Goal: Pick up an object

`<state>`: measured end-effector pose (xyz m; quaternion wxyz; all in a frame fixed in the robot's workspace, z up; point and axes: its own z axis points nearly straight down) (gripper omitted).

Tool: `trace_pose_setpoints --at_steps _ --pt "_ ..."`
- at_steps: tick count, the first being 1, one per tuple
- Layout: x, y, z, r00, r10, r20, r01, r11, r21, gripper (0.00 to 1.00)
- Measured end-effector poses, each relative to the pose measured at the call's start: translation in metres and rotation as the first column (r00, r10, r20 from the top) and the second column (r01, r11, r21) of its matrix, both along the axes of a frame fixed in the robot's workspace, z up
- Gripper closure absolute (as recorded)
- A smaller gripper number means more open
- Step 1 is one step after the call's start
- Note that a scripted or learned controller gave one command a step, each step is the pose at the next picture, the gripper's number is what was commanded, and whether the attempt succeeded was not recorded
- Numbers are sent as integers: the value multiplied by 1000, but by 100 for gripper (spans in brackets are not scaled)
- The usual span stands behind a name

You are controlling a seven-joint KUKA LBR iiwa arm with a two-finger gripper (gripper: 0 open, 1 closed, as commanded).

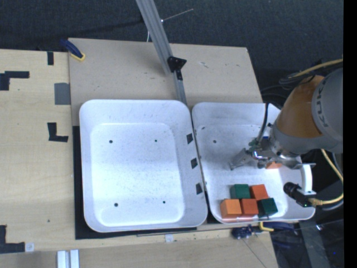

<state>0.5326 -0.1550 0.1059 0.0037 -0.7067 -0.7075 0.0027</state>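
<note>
A wooden worktop [223, 74] carries two shallow white bins side by side. The left bin [136, 163] shows only its speckled floor. In the right bin [223, 127], five small blocks cluster at the near corner: a green block [240, 191] and an orange block [259, 192] behind, then an orange block [230, 207], a second orange one [249, 206] and a dark green block [268, 206] in front. The grey arm with its orange band [298, 113] reaches in from the right. Its tool [242, 159] hangs low over the right bin's middle, apart from the blocks; whether it is open or closed I cannot tell.
</note>
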Motion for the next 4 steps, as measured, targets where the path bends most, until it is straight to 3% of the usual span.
trace_pose_setpoints --at_steps 1,2,4 --pt "-1 1 -15 1000 1 5 -1 1000 -2 0" --pt "-1 1 -5 1000 2 5 -2 1000 0 100" --pt "6 -4 109 1000 1 14 -1 1000 -3 100"
